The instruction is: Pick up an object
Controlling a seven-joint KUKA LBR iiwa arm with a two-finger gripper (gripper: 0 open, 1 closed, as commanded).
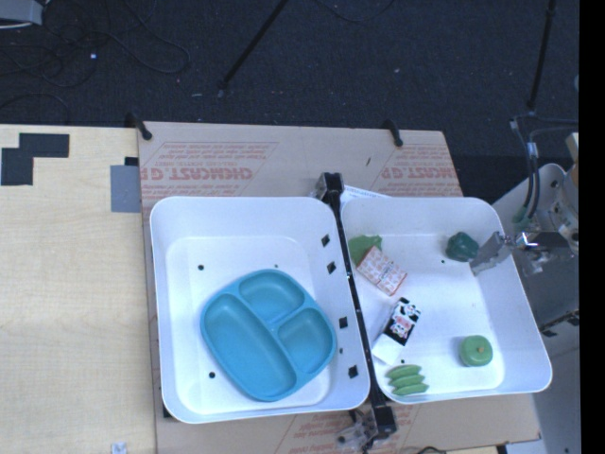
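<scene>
My gripper (pixel 493 251) hangs over the right bin's (pixel 515 296) far right edge, just beside a dark green lump (pixel 462 247). Whether it is clenched or released, I cannot tell.

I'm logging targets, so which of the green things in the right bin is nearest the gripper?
The dark green lump by the bin's upper right wall, beside the gripper.

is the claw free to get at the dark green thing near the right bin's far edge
Probably yes. The claw sits right beside the dark green object at the right bin's upper right, with nothing between them or on top of it.
</scene>
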